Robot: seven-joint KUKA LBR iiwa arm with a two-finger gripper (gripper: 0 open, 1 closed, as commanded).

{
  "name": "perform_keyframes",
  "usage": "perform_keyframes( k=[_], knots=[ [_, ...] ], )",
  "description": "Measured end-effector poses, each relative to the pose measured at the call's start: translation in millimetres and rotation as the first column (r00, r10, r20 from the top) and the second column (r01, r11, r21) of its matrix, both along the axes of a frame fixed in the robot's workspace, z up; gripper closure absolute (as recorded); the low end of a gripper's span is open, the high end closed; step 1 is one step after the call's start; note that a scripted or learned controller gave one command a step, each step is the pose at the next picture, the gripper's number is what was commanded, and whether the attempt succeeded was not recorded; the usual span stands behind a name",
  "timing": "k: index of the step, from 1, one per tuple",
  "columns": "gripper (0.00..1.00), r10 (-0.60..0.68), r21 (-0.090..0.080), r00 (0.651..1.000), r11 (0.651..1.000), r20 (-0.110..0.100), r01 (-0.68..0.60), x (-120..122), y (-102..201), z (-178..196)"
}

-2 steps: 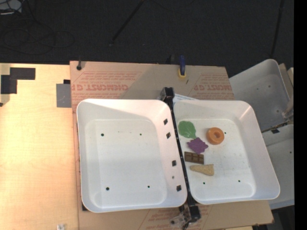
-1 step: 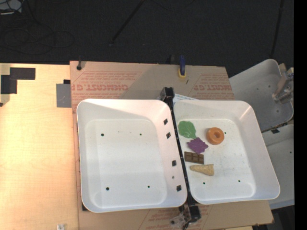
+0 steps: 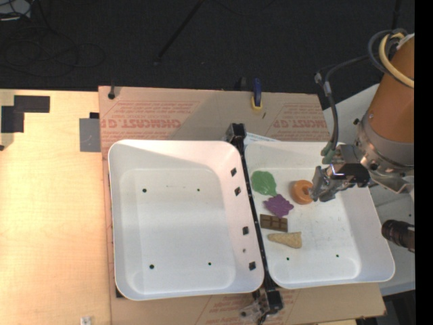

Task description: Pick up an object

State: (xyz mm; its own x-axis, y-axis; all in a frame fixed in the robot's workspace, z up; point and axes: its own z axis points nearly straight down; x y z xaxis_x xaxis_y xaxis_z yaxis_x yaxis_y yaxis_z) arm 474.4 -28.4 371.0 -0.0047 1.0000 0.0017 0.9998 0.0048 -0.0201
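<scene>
The right bin [image 3: 365, 249] holds several small items. An orange ring-shaped piece [image 3: 301, 191] lies near its middle. To the left of it are a green leaf-like piece [image 3: 264, 181] and a purple grape cluster [image 3: 278, 205]. Nearer the front lie a brown chocolate bar [image 3: 274, 223] and a tan wedge [image 3: 285, 239]. My gripper [image 3: 322, 187] hangs low over the right bin, just right of the orange piece and touching or nearly touching its edge. Nothing shows as lifted off the bin floor.
The left bin [image 3: 128, 181] sits beside the right one, with a black clipped divider [image 3: 245, 202] along their shared edge. Both bins rest on a cardboard sheet [image 3: 169, 117]. A light wooden benchtop [image 3: 47, 215] extends to the left. The arm's orange band [image 3: 402, 93] rises at the right.
</scene>
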Motion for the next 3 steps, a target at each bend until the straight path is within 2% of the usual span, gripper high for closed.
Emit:
perform_keyframes(
  k=[1,2,3],
  knots=[
    [1.0,-0.003,-0.002,1.0,1.0,0.02,0.003,5.9,30.1,61.6],
    [1.0,-0.004,-0.002,1.0,1.0,0.006,0.004,-0.1,45.1,-99.6],
    [1.0,-0.015,-0.004,1.0,1.0,0.014,0.016,0.0,-75.1,-109.7]
  ],
)
